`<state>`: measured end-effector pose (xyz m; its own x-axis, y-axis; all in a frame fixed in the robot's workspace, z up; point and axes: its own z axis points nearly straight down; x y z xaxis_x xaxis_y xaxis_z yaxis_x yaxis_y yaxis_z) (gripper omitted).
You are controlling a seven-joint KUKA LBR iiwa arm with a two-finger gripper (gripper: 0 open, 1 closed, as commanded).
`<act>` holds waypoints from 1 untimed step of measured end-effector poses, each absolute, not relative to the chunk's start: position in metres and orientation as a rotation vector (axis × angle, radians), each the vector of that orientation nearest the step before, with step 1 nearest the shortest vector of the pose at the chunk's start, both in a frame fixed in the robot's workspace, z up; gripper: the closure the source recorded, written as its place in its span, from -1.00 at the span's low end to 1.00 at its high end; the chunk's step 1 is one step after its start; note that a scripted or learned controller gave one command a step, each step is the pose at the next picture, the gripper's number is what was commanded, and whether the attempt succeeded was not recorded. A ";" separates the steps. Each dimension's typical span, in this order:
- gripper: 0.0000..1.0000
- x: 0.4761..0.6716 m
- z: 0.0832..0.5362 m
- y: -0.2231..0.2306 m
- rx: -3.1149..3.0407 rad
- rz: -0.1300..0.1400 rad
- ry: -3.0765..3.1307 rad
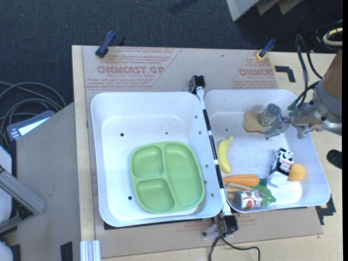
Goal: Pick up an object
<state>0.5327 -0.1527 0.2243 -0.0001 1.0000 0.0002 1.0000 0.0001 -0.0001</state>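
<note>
Right bin: small can at claw

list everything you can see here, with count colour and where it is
bins: 2, white, side by side on the bench
divided plate: 1, light green, three compartments, in the left bin toward the near side
banana: 1, yellow, right bin, beside the divider between the bins
carrot: 1, orange, right bin, near side
can: 1, red and white, lying in the right bin's near corner
cow toy: 1, black and white, right bin, beside the orange ball
orange ball: 1, orange, right bin, near its right wall
tan object: 1, tan, right bin, far side, by the gripper
clamps: 2, blue, on the board's far edge
arm: 1, grey, reaching in from the right
gripper: 1, grey, over the right bin's far side
</note>
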 end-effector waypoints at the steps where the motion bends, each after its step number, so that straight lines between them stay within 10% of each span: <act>1: -1.00 0.522 0.178 -0.213 -2.223 0.002 -2.219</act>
<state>0.5224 -0.2133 0.1781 0.0019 1.0000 -0.0003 1.0000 -0.0019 -0.0019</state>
